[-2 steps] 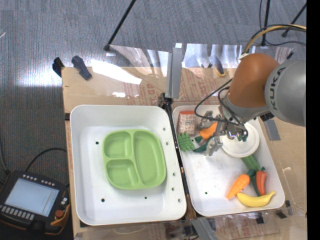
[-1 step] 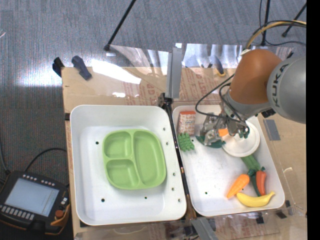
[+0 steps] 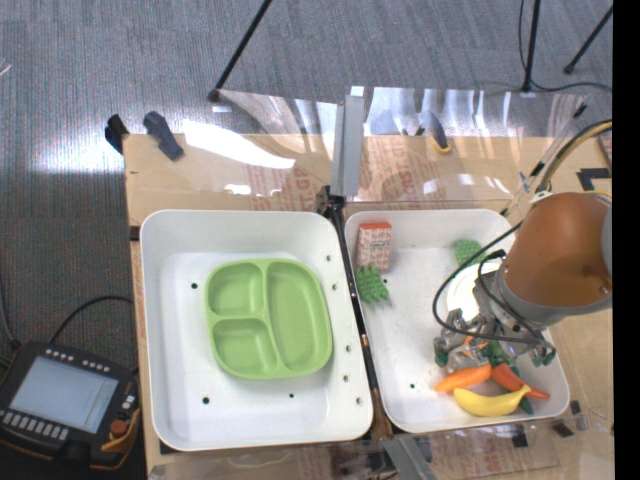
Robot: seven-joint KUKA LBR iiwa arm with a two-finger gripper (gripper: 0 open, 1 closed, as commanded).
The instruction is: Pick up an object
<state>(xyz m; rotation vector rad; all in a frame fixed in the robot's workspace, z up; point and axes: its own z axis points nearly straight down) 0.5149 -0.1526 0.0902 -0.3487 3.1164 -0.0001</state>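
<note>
My gripper hangs low in the right bin, under the orange wrist band. It sits just above a cluster of toy food at the bin's front right: an orange carrot, a yellow banana and a red piece. A dark green item lies partly hidden under the gripper. Farther left stand a small red-and-white carton and a green leafy toy. Another green leafy toy lies near the back.
The left bin holds a light green divided plate. A clear screen stands behind the bins. A teach pendant lies on the floor at the left. Cables loop beside the wrist.
</note>
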